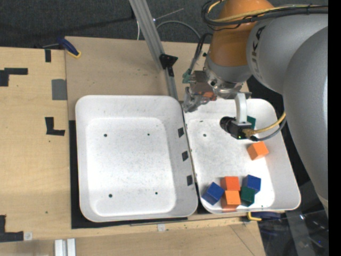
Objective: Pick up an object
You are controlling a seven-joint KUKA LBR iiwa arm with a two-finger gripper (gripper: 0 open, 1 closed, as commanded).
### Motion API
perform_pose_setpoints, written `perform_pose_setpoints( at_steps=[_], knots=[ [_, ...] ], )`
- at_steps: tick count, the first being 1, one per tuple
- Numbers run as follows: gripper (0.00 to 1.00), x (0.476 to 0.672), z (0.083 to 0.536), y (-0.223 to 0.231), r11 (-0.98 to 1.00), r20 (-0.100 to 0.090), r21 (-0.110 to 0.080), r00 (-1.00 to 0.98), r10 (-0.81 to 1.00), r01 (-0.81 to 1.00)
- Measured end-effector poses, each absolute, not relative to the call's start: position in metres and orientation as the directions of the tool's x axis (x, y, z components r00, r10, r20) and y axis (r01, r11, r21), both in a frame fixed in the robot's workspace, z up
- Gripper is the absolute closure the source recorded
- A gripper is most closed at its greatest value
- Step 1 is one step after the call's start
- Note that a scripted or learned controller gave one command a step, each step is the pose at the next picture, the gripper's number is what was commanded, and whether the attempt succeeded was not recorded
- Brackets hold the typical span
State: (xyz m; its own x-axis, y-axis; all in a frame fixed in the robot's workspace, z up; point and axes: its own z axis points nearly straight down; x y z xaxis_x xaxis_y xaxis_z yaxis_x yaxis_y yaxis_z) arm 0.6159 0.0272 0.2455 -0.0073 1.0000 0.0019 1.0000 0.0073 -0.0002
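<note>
1. the gripper (pixel 193 101) hangs over the far left corner of the right bin (pixel 213 148), close to the rim where the two bins meet.
2. whether the gripper is open or closed cannot be told from this slanted view (its tip is small and dark against the rim).
3. the arm (pixel 234 41) comes in from the right, its orange band above the wrist, and its grey bulk covers the right side of the view.
4. the things to pick all lie in the right bin, well apart from the gripper.
5. a lone orange block (pixel 258 150) sits near the bin's right wall, about halfway down, slightly turned.
6. a cluster lies at the near end of the same bin: a left blue block (pixel 213 192), then an upper orange block (pixel 232 183) touching a lower orange block (pixel 232 198).
7. to their right, a right blue block (pixel 252 183) sits just beside a green block (pixel 247 196), which looks to touch the lower orange block.
8. the left bin (pixel 80 111) lies side by side with the right one on the bench (pixel 32 143), the two rims touching.
9. a metal bar (pixel 146 23) slants down from the top of the view toward the seam between the bins.
10. a blue and yellow clamp (pixel 69 46) sits at the bench's far edge, left of the bar.
</note>
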Motion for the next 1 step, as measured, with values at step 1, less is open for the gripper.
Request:
perform_pose_setpoints(
  at_steps=[1],
  knots=[
    [1.00,0.6044,0.2362,0.0816,0.007,0.001,-0.003,-0.007,1.000,1.000]
  ],
)
